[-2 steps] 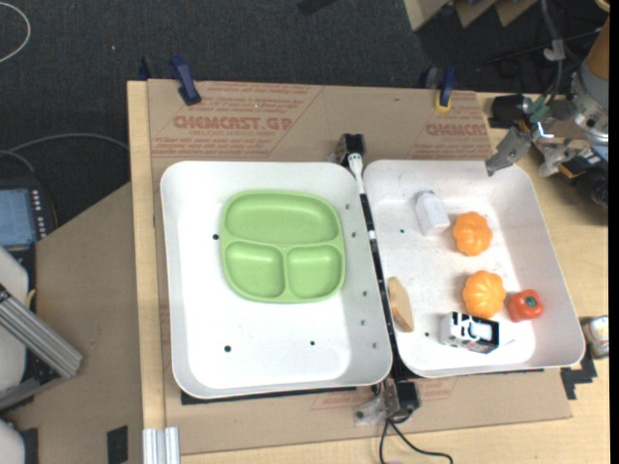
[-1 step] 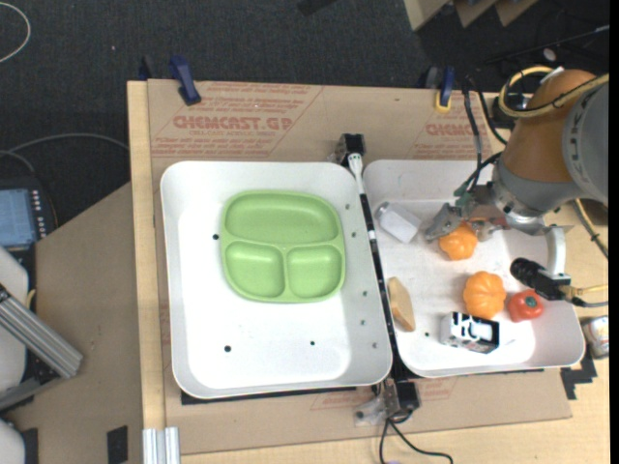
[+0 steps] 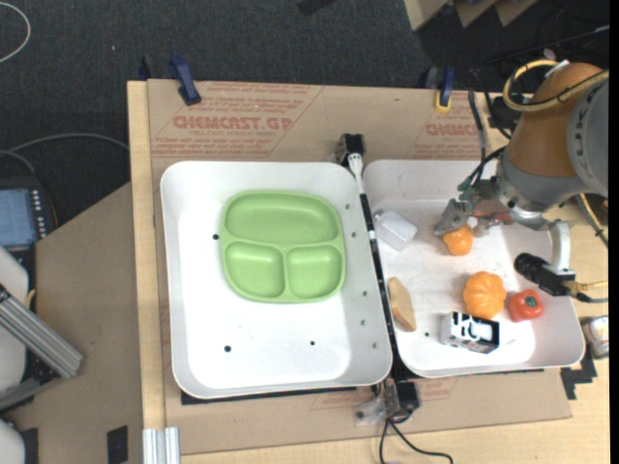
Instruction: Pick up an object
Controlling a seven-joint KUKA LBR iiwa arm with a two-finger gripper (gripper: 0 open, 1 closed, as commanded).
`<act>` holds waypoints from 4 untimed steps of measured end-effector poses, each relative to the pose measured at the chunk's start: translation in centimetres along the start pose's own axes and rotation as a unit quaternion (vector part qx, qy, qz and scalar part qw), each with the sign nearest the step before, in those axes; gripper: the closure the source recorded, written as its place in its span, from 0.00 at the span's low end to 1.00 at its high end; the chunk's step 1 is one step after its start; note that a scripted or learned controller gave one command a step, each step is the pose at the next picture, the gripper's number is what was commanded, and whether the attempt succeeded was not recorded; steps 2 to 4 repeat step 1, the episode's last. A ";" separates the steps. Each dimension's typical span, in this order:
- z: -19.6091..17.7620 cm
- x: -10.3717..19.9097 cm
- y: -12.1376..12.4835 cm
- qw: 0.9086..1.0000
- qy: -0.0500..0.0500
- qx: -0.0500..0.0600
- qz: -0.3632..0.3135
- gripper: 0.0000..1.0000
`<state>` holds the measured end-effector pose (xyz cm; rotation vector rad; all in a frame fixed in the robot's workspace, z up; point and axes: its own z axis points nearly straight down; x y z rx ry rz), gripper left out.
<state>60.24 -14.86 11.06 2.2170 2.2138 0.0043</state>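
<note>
Small orange fruit (image 3: pixel 458 242) lies near the middle of the right bin (image 3: pixel 426 354), directly under the gripper (image 3: pixel 460 218), whose fingers seem to straddle its top; whether they have clamped it I cannot tell. Nothing looks lifted yet, so closing and raising appear to remain. Bench board (image 3: pixel 232 116) reads "CHEMCAST".

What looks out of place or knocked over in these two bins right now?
Nothing looks spilled or broken. The green divided tray lies flat in the left bin. One oddity: the tan wedge rests against the right bin's left wall, beside the divider.
</note>
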 end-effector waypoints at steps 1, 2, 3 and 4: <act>-8.0 9.3 2.4 1.000 0.004 -0.002 -0.006 1.00; -8.0 9.3 2.4 1.000 0.004 -0.002 -0.006 1.00; -8.0 9.3 2.4 1.000 0.004 -0.002 -0.006 1.00; -8.0 9.3 2.4 1.000 0.004 -0.002 -0.006 1.00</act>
